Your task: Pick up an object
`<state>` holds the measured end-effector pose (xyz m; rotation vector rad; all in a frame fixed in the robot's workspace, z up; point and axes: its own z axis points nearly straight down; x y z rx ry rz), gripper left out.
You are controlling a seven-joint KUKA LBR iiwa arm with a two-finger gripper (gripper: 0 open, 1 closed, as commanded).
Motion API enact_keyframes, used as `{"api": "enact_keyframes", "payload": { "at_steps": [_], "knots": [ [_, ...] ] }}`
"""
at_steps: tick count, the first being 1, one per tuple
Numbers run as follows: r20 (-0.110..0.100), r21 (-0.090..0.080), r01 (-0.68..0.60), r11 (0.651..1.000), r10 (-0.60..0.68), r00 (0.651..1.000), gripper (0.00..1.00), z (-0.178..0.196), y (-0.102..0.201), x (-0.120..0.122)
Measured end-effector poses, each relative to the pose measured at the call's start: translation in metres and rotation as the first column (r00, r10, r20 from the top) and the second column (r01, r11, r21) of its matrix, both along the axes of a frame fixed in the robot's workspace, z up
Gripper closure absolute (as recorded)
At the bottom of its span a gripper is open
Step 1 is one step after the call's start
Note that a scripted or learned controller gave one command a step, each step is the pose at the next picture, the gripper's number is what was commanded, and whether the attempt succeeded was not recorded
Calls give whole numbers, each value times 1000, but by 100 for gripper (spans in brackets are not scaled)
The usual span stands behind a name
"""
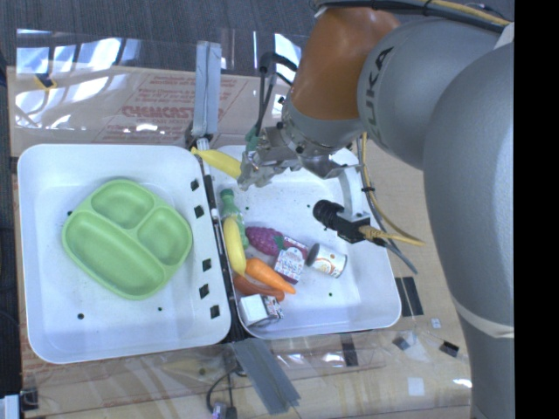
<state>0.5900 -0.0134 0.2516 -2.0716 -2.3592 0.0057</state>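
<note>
While the claw (248, 175) hovers at the right bin's (371, 299) back-left corner, I can't tell its opening. Nearest target: yellow banana (218, 163) beside it—probably light, stiff, slick plastic; grip mid-body, across the curve.

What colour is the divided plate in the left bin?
Light green; the divided plate shows plainly in the camera view.

Bright, even light (glare on the clear sheet (61, 68) behind), slightly soft focus.
</note>
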Motion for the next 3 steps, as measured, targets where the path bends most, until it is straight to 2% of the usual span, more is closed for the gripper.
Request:
{"api": "enact_keyframes", "payload": {
  "at_steps": [1, 2, 3],
  "knots": [
    [-1, 0, -20, 1000, 20, 1000, 100, -9, -2, -44],
    [0, 0, -19, 1000, 19, 1000, 0, -9, -2, -44],
    [0, 1, -64, 998, 64, 998, 0, -61, -38, -72]
  ]
}}
